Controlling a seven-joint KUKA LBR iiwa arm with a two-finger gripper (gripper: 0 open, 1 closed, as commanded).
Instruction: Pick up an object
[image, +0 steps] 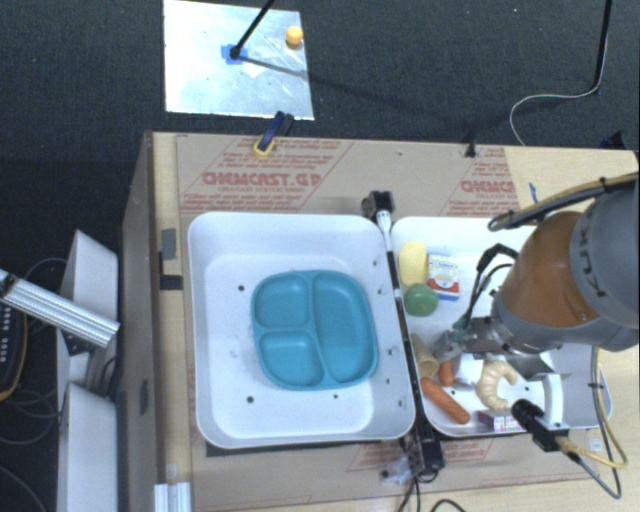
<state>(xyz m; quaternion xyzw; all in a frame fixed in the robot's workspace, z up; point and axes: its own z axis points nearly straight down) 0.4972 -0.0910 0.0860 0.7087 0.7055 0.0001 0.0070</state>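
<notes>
The right bin holds several small objects. A yellow lemon-like fruit lies at its far left, with a green round fruit just in front of it and a small white carton beside them. An orange carrot lies near the front left, next to a beige pastry-shaped piece. My gripper hangs low over the bin's left middle, just above a small orange piece. The wrist and arm hide much of the bin's right side.
The left bin holds a blue divided plate. A black divider bar runs between the bins. A small printed packet lies at the right bin's front edge. Cables trail off the arm at the lower right.
</notes>
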